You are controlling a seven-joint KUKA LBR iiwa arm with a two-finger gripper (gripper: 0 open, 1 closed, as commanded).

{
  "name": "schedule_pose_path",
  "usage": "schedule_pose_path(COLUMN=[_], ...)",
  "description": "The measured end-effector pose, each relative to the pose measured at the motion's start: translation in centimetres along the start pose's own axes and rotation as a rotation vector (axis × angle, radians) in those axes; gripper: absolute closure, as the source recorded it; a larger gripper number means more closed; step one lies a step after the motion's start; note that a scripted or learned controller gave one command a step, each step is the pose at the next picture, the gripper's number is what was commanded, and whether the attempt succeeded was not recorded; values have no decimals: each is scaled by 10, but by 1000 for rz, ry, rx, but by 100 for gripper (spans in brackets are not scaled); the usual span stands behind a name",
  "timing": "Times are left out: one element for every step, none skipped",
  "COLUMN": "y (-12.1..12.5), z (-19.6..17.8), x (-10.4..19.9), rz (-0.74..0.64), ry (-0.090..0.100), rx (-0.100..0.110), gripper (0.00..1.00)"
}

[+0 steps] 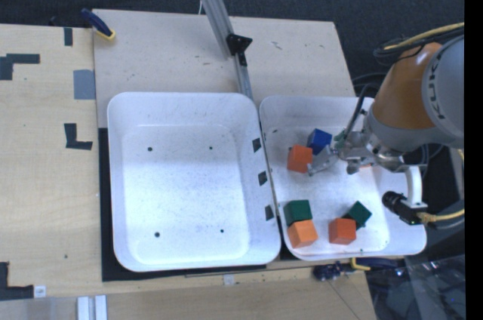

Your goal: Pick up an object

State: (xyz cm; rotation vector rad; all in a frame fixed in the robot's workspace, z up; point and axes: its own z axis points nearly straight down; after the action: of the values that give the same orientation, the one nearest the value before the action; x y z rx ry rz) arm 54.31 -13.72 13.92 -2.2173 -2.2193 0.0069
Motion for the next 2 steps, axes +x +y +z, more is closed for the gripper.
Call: schedule_pose_path(y=[1,-5], z=[-12,-68], x=[1,8], rz=[-2,-1], ry=[1,0], rx=[-3,-10], gripper=[100,100])
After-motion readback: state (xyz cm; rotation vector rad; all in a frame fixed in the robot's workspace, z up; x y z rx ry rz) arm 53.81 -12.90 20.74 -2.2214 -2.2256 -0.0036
